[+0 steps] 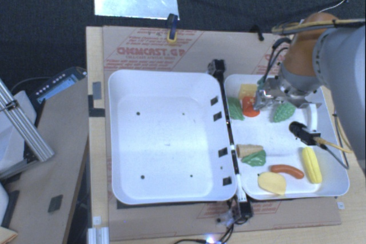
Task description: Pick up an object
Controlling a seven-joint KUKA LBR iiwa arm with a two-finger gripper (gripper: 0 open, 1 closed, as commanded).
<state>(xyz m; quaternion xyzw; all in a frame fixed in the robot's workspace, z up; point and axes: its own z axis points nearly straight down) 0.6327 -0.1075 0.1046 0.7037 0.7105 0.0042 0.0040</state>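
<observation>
My gripper (264, 101) reaches down into the back of the right bin (331, 180), its tip right beside a red toy piece (250, 105) and a yellow block (247, 91). A green leafy piece (234, 107) lies just left of them, and another green piece (283, 112) lies just right of the gripper. Nearer the front lie a corn cob (311, 164), a red sausage (287, 170), a yellow rounded piece (271, 183), and a tan wedge (249, 150) on a green piece (254, 158).
The left bin (126, 180) sits beside the right one, joined by a black hinged divider (224, 117). A black cylindrical part (301, 132) hangs from the arm over the right bin. A cable (334, 146) trails at the right.
</observation>
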